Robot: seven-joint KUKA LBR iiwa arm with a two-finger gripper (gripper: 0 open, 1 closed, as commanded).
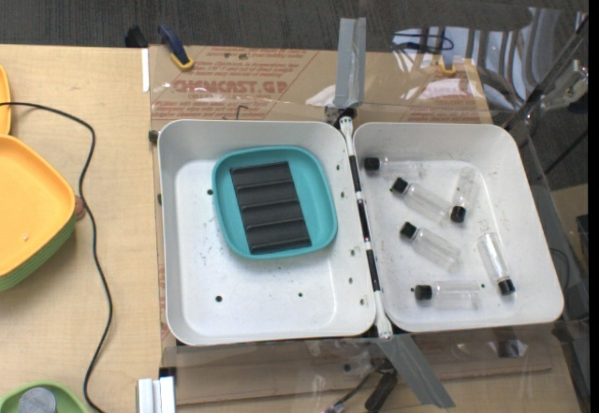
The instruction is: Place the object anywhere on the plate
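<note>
Two white bins (187,308): teal plate (323,205) bears a black ridged block (270,207); vials (430,203) wait right; gripper state unknown

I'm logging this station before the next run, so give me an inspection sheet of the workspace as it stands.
Surface: wooden bench bearing two white bins side by side, left bin and right bin.
Job's things: teal plate in the left bin, with a dark ridged block lying on it; clear vials with black caps scattered in the right bin, some lying near its front wall.
Clutter: orange and green dishes stacked at the bench's left edge; small blue and yellow tool behind the bins.
Grippers: nothing seen.
Cables: black cable snaking across the bench left of the bins.
Surroundings: cardboard sheet behind the bins, dark carpet beyond.
</note>
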